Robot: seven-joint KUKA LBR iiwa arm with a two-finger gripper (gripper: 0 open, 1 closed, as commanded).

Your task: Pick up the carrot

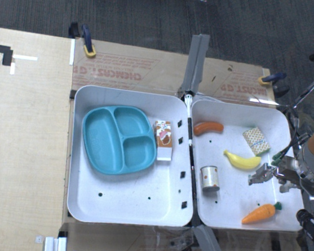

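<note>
- Two shallow white bins sit side by side on a bench, seen from above at a slant. The right bin (230, 222) serves as the reference for everything below.
- The carrot (259, 214), orange with a small green top, lies in the right bin's near right corner, close to the front wall, its green end pointing toward the right wall.
- The gripper (263, 175) hangs over the right side of this bin, just beyond the carrot and a little apart from it. Its metal fingers are small and blurred, so I cannot tell how far apart they stand; nothing shows between them.
- A yellow banana (242, 160) lies near the bin's middle, just left of the gripper.
- A small metal can (210, 178) lies on its side toward the bin's left wall.
- An orange-red sausage-shaped toy (208, 128) lies in the bin's far left corner.
- A small patterned block (256, 140) lies toward the far right, beyond the banana.
- The left bin (118, 208) touches the right bin's left wall. It holds a blue divided plate (120, 140) and, just right of the plate, a small printed box (163, 138).
</note>
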